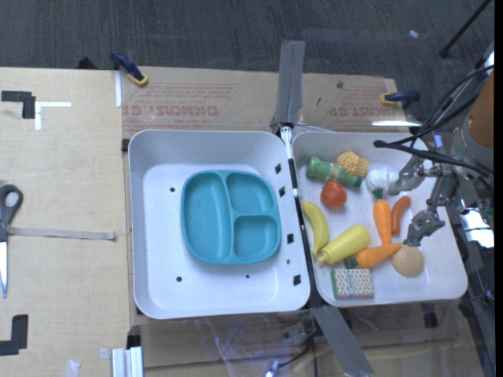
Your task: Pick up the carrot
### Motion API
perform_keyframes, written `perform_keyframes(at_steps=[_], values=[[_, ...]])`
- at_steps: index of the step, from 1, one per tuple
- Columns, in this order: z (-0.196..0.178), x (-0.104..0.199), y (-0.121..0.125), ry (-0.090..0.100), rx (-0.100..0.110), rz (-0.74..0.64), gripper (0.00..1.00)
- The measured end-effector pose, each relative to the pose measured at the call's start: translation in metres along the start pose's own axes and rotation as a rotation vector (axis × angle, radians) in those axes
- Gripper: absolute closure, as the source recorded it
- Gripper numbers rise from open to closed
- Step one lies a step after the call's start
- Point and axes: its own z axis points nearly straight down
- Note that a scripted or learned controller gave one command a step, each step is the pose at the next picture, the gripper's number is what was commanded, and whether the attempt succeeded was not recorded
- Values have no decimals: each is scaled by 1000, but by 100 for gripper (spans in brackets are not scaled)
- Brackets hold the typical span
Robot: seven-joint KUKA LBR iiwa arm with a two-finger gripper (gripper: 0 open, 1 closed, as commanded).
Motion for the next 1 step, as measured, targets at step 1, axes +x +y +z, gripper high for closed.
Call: perform_keyframes(at_steps=[1], values=[[62,-62,-23,-1,0,-57,0]])
